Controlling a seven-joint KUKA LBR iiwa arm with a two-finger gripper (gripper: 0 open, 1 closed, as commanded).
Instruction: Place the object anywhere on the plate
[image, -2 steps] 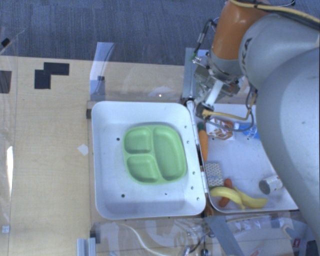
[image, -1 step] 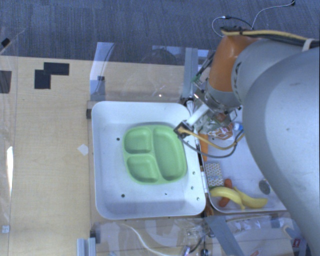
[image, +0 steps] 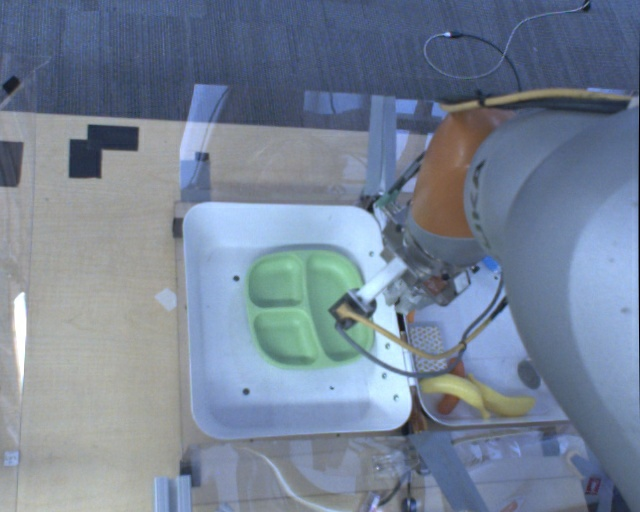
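You see the gripper (image: 428, 292) over the seam between the bins, open or closed can't be told, green divided plate (image: 300, 305) in the left bin (image: 215, 330), banana (image: 480, 395) lying in the right bin (image: 495, 345) by its front wall, well apart from the plate.

A green plate (image: 300, 305) lies in the left bin (image: 215, 380); a banana (image: 480, 396) in the right bin (image: 495, 355)
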